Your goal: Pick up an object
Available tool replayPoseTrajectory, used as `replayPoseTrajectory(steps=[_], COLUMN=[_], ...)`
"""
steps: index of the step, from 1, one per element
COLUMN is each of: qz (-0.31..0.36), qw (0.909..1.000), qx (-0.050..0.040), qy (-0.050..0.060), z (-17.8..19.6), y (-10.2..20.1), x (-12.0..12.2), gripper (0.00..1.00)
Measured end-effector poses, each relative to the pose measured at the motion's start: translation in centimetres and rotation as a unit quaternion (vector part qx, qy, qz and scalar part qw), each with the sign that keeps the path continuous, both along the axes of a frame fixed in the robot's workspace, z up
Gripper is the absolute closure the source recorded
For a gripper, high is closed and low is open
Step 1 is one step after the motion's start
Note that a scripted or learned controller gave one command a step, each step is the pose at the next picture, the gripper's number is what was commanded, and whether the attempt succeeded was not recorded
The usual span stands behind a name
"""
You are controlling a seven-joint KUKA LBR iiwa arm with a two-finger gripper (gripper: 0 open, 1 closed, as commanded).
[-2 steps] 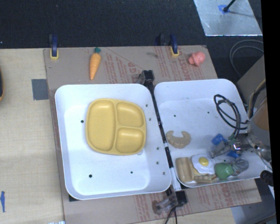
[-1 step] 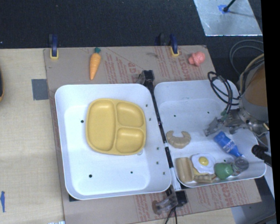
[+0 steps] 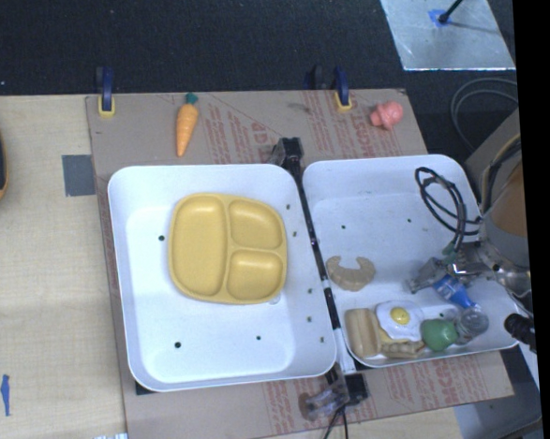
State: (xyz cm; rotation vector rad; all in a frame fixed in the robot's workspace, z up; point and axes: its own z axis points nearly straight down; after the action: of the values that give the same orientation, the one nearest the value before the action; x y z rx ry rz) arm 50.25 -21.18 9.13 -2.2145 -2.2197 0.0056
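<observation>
My gripper (image 3: 443, 275) hangs low over the right side of the right bin (image 3: 367, 198), at the end of the arm (image 3: 505, 212) that comes in from the right. Just below it lies a small blue piece (image 3: 457, 294). Along the bin's front edge sit a toy toast (image 3: 362, 333), a fried egg (image 3: 397, 319), a green object (image 3: 439, 334) and a greyish clear piece (image 3: 472, 322). A tan crescent-shaped piece (image 3: 351, 272) lies left of the gripper. None of these things is visibly held.
The left bin (image 3: 143, 345) holds a yellow divided plate (image 3: 227, 247). A toy carrot (image 3: 186, 126) and a pink object (image 3: 387, 114) lie on the cardboard behind the bins. A black cable (image 3: 440, 198) loops over the right bin's back right.
</observation>
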Motion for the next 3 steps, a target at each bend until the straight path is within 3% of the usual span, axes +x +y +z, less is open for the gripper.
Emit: replayPoseTrajectory(steps=[1,2,3], qz=[0.003,0.0,0.001], qw=[1.0,1.0,1.0], qx=[-0.0014,-0.0004,-0.0013], qy=[-0.006,0.0,-0.003], z=[0.2,2.1,3.1], y=[0.1,-0.1,-0.1], x=[7.9,1.2,1.6], gripper=[0.0,0.0,1.0])
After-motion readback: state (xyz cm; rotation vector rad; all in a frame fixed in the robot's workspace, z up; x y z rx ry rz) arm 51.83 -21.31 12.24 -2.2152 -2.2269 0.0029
